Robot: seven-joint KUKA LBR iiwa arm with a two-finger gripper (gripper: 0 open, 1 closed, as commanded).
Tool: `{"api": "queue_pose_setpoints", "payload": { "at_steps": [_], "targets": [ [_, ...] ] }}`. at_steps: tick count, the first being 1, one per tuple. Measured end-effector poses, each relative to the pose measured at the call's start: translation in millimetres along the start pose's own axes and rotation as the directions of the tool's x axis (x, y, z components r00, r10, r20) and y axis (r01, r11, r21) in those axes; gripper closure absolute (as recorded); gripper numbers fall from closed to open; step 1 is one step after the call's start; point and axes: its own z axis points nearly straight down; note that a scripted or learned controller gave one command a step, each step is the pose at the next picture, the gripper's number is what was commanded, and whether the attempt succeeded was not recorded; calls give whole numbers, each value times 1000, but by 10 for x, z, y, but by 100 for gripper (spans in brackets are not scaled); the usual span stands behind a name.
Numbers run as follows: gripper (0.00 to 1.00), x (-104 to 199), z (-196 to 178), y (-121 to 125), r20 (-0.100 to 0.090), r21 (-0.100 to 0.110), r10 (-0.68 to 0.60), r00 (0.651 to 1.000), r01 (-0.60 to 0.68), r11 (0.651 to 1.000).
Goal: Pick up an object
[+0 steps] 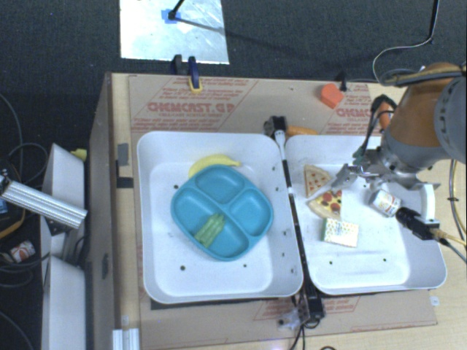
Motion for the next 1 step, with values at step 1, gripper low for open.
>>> {"api": "queue_pose_setpoints", "payload": {
  "at_steps": [1],
  "targets": [
    [0,199,457,-8,1,-2,0,1000,0,1000]
  ]
}}
